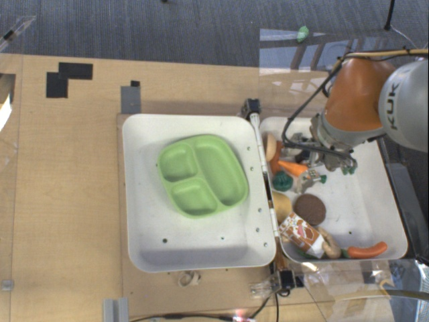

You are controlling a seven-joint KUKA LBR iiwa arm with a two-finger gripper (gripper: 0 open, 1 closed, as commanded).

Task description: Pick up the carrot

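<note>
The carrot (293, 168) is found in the right bin (375, 213), near its left wall, just beside and slightly to the left of the gripper (315, 163) as the camera sees it. Its long axis runs roughly across the view, the orange tip pointing left, away from the gripper, and the green stalk end (315, 177) lying nearest the gripper. The carrot is seen as a short orange cone, smooth and toy-like, with a small green top. Whether the gripper is spread or pressed together cannot be told, since it is hidden beneath the wrist. Nothing is seen to be pinched. A short shift towards the bin's left wall is judged necessary before closing.
</note>
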